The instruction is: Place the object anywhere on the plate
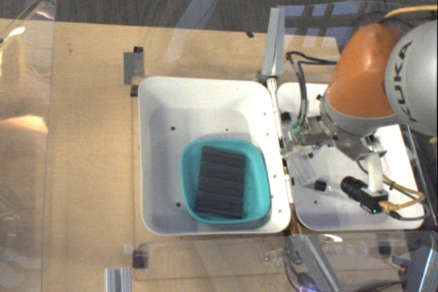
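A teal square plate point(257, 182) lies in the front right part of the left white bin point(157, 147). A dark grey ribbed block point(222, 181) rests flat on the plate, about in its middle, lying lengthwise from back to front. My gripper point(303, 146) hangs over the left side of the right bin point(321, 212), just past the divider between the bins and to the right of the plate. The grey and orange wrist point(366, 82) above covers most of it. Nothing shows held in it.
A metal bar point(274, 44) stands at the back between the two bins. Cables and a small black fitting point(359, 191) hang from the arm over the right bin. Wooden bench surface point(68, 161) stretches to the left of the bins.
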You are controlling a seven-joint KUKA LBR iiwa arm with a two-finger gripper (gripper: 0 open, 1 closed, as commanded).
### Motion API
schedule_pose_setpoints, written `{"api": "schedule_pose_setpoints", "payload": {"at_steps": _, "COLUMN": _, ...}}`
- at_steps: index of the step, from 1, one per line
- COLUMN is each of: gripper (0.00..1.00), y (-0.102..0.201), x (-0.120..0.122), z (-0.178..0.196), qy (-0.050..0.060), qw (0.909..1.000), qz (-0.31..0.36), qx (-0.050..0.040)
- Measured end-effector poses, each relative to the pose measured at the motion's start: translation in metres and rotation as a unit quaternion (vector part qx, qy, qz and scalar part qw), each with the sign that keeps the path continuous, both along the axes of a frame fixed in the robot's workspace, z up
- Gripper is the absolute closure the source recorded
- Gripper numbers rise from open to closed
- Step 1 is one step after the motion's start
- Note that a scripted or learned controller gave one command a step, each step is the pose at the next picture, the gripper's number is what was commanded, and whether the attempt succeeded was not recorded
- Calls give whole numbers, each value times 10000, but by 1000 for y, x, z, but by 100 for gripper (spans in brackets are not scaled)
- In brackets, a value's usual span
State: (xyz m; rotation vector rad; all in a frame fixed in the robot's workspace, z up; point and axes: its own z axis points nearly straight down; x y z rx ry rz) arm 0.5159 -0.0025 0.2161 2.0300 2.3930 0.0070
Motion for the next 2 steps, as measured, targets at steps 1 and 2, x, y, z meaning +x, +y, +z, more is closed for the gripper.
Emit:
{"api": "schedule_pose_setpoints", "payload": {"at_steps": 1, "gripper": 100, "y": 21, "x": 3, "z": -28, "qy": 8, "qw": 9982, "qz": 594, "qx": -3}}
{"api": "schedule_pose_setpoints", "payload": {"at_steps": 2, "gripper": 100, "y": 64, "x": 32, "z": -20, "qy": -10, "qw": 9957, "qz": 930, "qx": -4}}
